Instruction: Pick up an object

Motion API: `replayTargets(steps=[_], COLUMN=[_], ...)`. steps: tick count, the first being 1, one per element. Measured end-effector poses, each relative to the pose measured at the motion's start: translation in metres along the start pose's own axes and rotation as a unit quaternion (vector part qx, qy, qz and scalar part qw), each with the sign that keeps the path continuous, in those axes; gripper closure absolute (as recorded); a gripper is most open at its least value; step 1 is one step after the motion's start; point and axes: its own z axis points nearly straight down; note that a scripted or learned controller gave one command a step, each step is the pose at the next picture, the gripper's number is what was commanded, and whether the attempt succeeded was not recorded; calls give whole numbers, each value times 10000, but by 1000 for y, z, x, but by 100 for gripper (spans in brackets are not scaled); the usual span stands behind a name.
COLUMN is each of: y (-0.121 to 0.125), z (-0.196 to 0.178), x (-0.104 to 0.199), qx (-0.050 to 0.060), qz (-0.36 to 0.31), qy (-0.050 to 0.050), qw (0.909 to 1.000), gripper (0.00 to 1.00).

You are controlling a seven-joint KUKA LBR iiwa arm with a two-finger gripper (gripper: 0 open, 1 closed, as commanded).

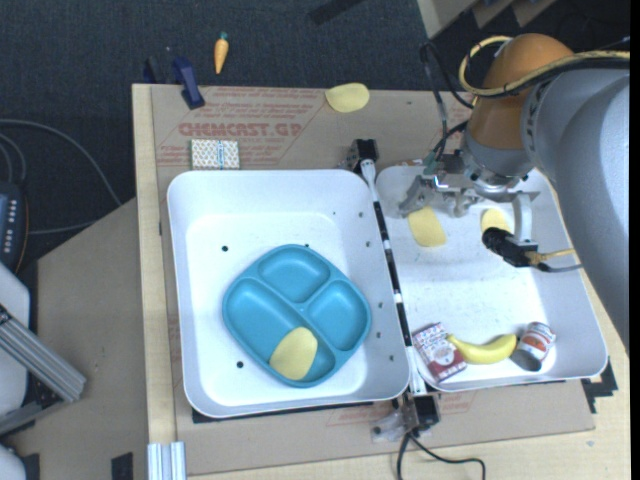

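In the right bin (575, 353), gripper (440, 196) low over the far end, whether its jaws are open or closed cannot be told, yellow lump (428, 228) just beneath them, banana (483, 349) well away at the near edge.

A brown board worktop (250, 128) printed with red lettering carries two white bins side by side, the left bin (190, 268) and the right bin (575, 343), plus a small patterned packet (215, 154), a pale yellow piece (347, 97) near its far edge, and a blue clip (187, 83) at its far left corner.
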Motion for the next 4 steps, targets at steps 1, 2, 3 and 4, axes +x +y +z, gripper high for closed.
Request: replayTargets(steps=[1,2,3,4], y=[0,0,0,1], z=[0,0,0,-11], x=[6,2,6,6], qx=[4,3,5,-8], qz=[-2,0,-1,-3], qy=[2,0,2,-4], qw=[10000,10000,10000,10000], gripper=[0,0,0,100])
